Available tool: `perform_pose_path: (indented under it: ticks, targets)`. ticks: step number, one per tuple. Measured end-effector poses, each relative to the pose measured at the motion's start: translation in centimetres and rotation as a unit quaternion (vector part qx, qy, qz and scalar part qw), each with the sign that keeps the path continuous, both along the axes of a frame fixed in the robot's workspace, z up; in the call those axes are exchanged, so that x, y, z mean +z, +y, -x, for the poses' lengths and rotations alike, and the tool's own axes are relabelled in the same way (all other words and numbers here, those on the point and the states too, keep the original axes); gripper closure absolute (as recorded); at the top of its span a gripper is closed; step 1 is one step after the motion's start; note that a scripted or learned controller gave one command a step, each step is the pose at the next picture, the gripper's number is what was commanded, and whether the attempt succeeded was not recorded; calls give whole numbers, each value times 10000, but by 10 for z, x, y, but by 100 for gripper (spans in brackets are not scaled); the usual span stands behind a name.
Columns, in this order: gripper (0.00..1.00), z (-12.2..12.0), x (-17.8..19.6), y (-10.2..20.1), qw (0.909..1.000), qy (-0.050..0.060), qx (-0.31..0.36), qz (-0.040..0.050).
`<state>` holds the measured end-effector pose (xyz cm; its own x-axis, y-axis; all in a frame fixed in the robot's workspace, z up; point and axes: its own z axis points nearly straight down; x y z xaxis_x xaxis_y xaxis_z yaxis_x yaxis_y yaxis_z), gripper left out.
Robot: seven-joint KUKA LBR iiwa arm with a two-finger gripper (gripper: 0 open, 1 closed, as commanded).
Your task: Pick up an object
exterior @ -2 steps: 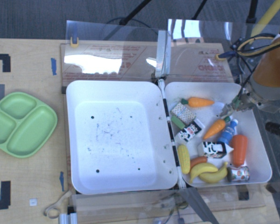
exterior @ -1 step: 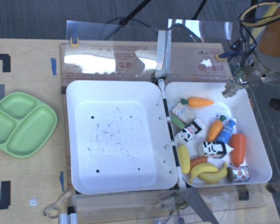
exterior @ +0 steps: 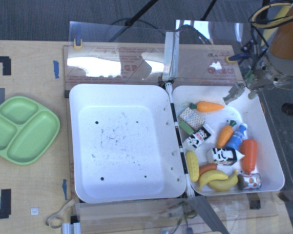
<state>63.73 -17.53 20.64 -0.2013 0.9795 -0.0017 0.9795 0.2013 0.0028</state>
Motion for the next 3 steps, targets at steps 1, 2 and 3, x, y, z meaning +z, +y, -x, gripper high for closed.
perform_pose_path:
  ticks: [1,2,3]
  targets:
    - [0,18,-68,-9,10000,8,25,-4]
    - [0,27,-111,-28,9974,-6,-727,-12]
    - [0,-5,-120,-14,9931,-4,-1170,-2]
